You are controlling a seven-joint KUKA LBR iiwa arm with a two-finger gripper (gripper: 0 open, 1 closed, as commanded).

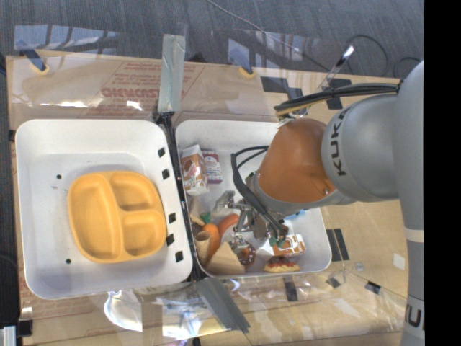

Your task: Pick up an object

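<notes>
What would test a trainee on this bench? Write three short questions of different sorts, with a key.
1. True or false: the yellow divided tray lies in the right bin.
2. Which bin is the gripper over? A left bin B right bin
3. Fill in: the snack packet lies near the right bin's ____ wall.

Key: 1 false; 2 B; 3 left

two white bins (pixel 29 193), one yellow tray (pixel 115 215)
</notes>
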